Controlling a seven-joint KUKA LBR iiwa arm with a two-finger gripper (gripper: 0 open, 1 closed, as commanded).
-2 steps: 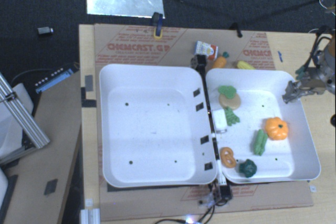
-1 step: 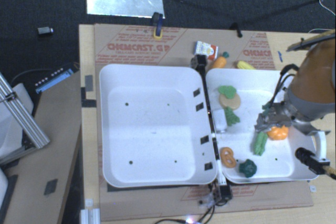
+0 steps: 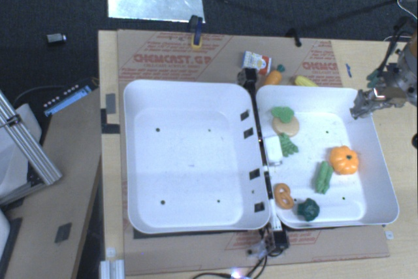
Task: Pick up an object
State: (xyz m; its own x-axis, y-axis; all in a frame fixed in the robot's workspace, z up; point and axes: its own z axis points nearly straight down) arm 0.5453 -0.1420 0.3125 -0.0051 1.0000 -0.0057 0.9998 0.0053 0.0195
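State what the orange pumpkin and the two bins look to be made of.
Pumpkin: probably molded plastic, smooth with a slight sheen, uniform orange, ribbed lobes; rubber is possible. Left bin and right bin: likely thin formed plastic, matte white, with rounded corners and shallow walls.

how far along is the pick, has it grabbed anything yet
Nothing looks picked yet. The gripper sits at the right bin's upper right edge, with no item seen in it. The orange pumpkin, green pod and pretzel lie in the bin. Descent, grasp and lift remain.
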